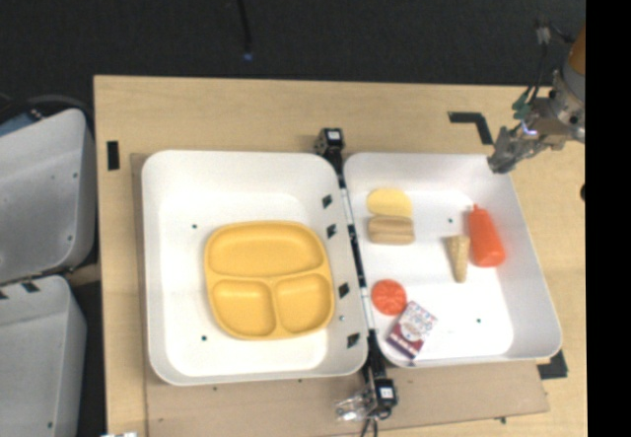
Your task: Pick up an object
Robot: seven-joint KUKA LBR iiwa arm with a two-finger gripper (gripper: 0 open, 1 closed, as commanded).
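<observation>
The right bin [513,327] holds a yellow lump [389,200], a tan bun-shaped piece [390,230], a small tan cone [459,256], an orange-red bottle-shaped toy [484,236], a red round piece [388,296] and a small white and pink packet [411,330]. My gripper [505,158] hangs at the bin's far right corner, above its rim and up-right of the orange-red toy. Nothing shows between its fingers.
The left bin [173,218] holds a yellow divided tray [268,278]. A black clip [330,140] sits at the top of the seam between the bins, and another clip [378,392] sits at the bottom. Grey housings [35,198] stand off the bench's left side.
</observation>
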